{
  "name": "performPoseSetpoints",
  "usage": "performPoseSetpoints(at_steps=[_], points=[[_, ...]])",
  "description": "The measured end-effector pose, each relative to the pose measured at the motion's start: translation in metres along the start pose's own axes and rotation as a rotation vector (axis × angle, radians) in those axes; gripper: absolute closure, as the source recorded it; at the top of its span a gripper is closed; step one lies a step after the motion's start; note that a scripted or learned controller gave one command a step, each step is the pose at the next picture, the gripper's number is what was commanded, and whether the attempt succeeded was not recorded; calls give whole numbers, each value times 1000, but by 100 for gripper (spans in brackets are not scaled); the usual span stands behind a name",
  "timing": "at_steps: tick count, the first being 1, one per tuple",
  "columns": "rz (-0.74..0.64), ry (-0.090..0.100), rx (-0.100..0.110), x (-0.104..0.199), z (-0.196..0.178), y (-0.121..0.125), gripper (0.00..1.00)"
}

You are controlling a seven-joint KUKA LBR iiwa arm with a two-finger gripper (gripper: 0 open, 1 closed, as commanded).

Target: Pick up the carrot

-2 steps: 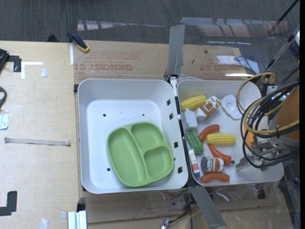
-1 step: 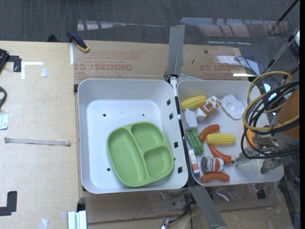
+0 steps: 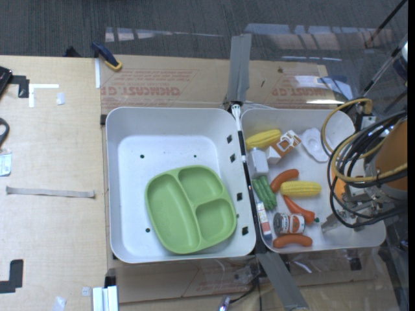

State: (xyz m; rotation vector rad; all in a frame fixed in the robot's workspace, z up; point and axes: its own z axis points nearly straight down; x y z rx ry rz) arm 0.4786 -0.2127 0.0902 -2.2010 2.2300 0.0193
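Camera view, carrot [image 3: 298, 208] in right bin [image 3: 363, 238], arm's fingers [image 3: 332, 221] near it, grip state unclear

Two bins [image 3: 117, 173], two corn cobs [image 3: 262, 138], one plate [image 3: 190, 208].

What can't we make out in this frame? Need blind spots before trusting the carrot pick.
- Gripper: camera view, wrapped in cables; finger state unreadable.
- Carrot: too small to tell from the similar orange pieces; partly behind the can.
- Right bin: its right side is covered by the arm.
- Can label: too small to read.
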Motion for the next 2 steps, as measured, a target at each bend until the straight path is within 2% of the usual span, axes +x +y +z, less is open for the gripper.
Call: performPoseSetpoints(at_steps=[1,2], points=[[228,5,7,3,-1,-2,0],[14,1,0,0,0,0,0]])
